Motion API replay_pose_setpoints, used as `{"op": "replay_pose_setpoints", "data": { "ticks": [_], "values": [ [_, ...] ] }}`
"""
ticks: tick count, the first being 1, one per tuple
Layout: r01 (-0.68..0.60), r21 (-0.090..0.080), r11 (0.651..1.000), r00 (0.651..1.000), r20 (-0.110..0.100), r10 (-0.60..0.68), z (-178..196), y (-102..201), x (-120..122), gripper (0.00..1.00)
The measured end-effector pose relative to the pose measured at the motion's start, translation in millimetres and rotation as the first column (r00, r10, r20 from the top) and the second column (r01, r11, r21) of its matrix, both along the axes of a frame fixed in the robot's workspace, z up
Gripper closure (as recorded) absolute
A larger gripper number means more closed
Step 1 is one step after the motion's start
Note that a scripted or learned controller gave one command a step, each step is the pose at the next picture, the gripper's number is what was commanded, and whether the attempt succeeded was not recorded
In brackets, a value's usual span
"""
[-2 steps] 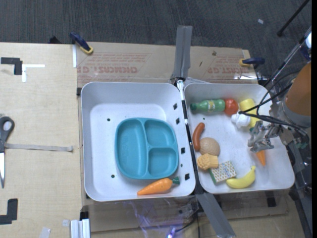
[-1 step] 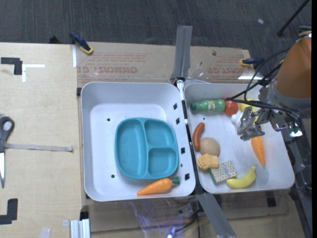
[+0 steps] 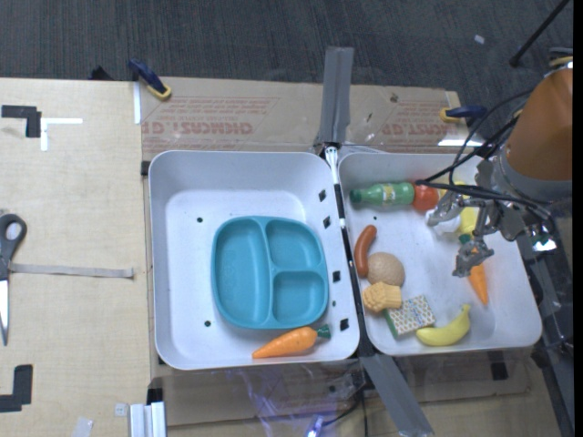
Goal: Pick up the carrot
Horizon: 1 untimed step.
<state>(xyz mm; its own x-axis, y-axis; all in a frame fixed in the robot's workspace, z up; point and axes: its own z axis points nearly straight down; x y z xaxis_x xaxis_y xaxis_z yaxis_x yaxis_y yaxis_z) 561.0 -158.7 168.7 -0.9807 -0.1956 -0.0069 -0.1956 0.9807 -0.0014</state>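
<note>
The carrot (image 3: 287, 342), orange with a green top, lies on its side in the left bin (image 3: 173, 271), along the front wall just below the teal divided plate (image 3: 271, 270). My gripper (image 3: 458, 235) hangs over the right bin (image 3: 519, 330) near its right wall, far from that carrot. Its fingers stand apart, open, with nothing clearly gripped. A small orange carrot-like piece (image 3: 478, 283) lies just under the lower fingertip (image 3: 469, 259). A yellow item (image 3: 468, 220) shows between the fingers.
The right bin also holds a green bottle (image 3: 383, 194), a red item (image 3: 424, 197), a sausage (image 3: 364, 248), a tan round item (image 3: 386, 268), a yellow chunk (image 3: 382, 296), a checkered block (image 3: 412, 315) and a banana (image 3: 446, 328). Scissors (image 3: 7, 253) lie at the far left.
</note>
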Motion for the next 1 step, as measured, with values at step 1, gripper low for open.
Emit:
{"op": "replay_pose_setpoints", "data": {
  "ticks": [1],
  "values": [
    [-0.053, 0.000, 0.999, 0.999, -0.003, 0.053, -75.8, -46.5, -18.9, 0.00]
  ]
}}
